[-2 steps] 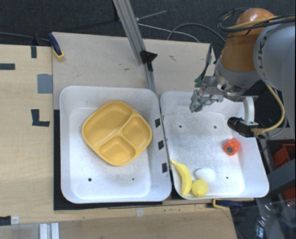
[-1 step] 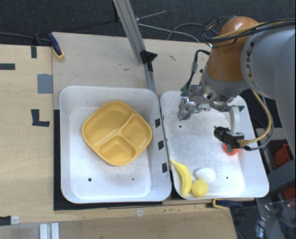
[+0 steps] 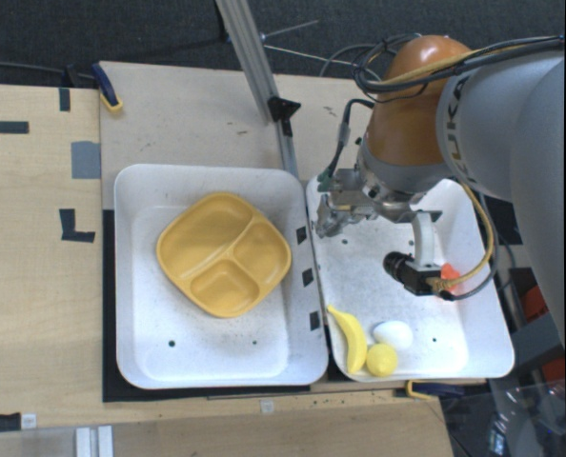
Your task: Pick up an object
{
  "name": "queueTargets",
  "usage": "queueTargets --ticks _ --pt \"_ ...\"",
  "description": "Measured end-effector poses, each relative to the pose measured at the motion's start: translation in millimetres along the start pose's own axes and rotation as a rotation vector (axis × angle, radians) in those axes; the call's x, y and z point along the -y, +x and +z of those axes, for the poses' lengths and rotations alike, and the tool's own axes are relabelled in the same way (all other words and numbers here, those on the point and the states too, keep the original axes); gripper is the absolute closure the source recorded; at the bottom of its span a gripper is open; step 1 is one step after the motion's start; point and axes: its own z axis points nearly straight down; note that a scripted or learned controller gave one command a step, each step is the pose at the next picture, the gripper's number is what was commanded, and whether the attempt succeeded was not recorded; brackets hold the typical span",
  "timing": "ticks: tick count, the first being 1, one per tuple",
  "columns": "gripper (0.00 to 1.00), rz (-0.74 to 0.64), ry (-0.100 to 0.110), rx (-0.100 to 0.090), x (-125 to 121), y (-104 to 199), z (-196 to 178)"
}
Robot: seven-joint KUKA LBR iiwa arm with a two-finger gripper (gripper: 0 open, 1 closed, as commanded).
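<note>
A yellow divided plate (image 3: 224,252) lies in the left bin (image 3: 140,350). In the right bin (image 3: 474,346) a banana (image 3: 351,337), a white egg-shaped object (image 3: 393,332) and a small yellow ball (image 3: 381,359) sit together near the front edge. The gripper (image 3: 333,213) hangs over the back left corner of the right bin, close to the wall between the bins. It is well apart from the three objects, and I see nothing between its fingers.
A metal pole (image 3: 254,69) slants across the bench behind the bins. A black and orange piece on the arm (image 3: 418,274) hangs over the middle of the right bin. The grey arm (image 3: 512,131) covers the bin's back right.
</note>
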Motion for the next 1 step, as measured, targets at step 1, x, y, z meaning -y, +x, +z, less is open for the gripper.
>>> queueTargets --ticks 1 --pt "1.00 0.000 0.001 0.000 20.6 45.3 -6.2"
